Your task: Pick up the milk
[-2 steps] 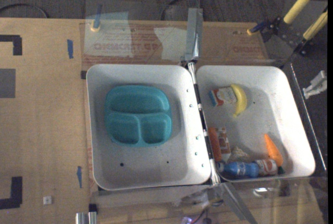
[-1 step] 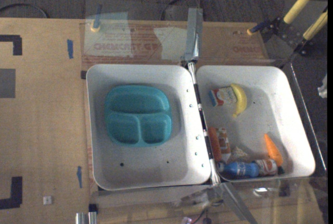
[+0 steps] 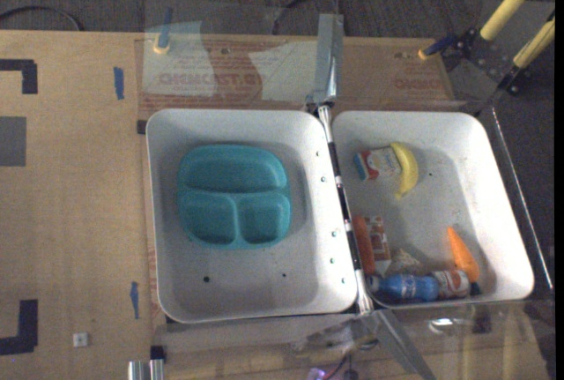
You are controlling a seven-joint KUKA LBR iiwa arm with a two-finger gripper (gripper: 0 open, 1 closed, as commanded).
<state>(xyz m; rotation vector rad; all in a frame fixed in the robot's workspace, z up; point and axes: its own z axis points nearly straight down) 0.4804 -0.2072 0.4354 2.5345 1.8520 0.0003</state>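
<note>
Milk, a small white carton with red and blue print (image 3: pixel 377 163), lies in the right shallow white bin (image 3: pixel 502 193), toward that bin's 10 o'clock corner. A yellow banana (image 3: pixel 406 168) touches it at 3 o'clock. An orange carrot (image 3: pixel 462 255) lies near 4 o'clock. A teal divided plastic plate (image 3: pixel 234 195) sits in the left white bin (image 3: pixel 167 219). Whether the claw is open or closed cannot be told.

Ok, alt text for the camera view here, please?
Two white bins sit side by side: the right bin holds a milk carton beside a banana, a carrot and a blue bottle; the left bin holds a teal divided plate.
</note>
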